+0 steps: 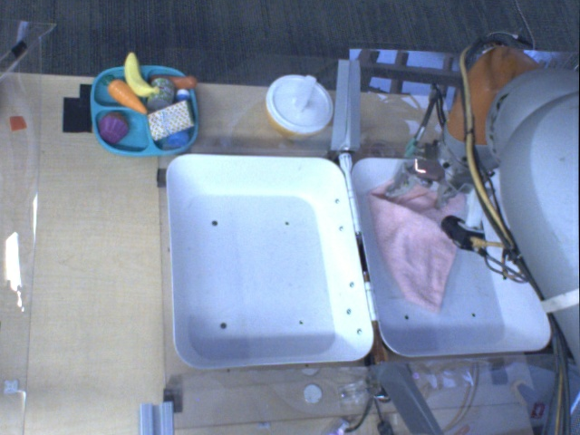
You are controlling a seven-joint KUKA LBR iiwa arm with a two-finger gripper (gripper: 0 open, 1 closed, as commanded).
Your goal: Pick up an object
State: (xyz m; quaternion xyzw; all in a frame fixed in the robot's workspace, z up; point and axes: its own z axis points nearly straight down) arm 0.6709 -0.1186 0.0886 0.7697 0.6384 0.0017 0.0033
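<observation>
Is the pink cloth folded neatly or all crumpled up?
Crumpled. The soft pink cloth lies bunched and creased in the right shallow white bin, not flat.

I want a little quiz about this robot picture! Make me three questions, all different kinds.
1. True or false: the pink cloth lies in the right bin.
2. What holds the toy banana? A) blue tray B) left bin C) yellow cup with a white lid
3. Fill in: the tool is over the cloth's ____ end in the picture.

Key: 1 true; 2 A; 3 top.
</observation>
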